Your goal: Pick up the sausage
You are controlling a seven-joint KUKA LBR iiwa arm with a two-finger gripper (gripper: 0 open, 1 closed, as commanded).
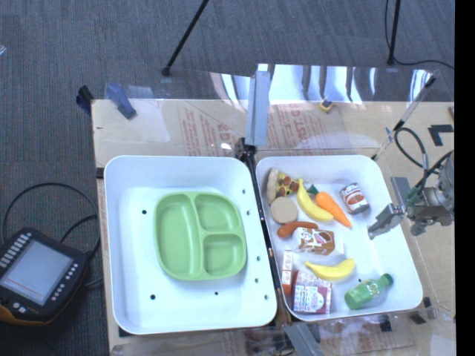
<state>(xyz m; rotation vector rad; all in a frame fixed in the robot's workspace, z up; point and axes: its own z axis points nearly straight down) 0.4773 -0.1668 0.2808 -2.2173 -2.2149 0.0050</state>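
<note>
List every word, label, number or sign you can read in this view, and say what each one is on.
Nothing here reads for certain.
Red print on the cardboard behind the bins: mirrored under plastic, blurred.
Label on the small can: too small.
Red and white carton: print blurred.
Snack packet: picture and print, unreadable.
Pendant screen on the floor: glare, no text legible.

Arm (444, 191) cut off at right edge, sausage (297, 228) partly under round slice (283, 211), hand (387, 219) blurred
</note>
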